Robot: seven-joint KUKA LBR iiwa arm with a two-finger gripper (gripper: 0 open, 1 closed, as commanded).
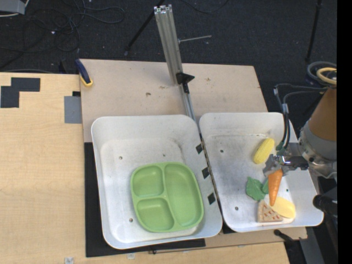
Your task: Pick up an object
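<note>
I see the toy carrot [274, 187] standing in the right bin [231, 142] with its top at my gripper [276, 165], whose jaw state I cannot tell, so lifting remains, amid one corn cob [263, 150], one green leaf [254, 188], one waffle [268, 213], one lemon-yellow piece [284, 207], and one green divided tray [165, 197] in the left bin [115, 142].
</note>
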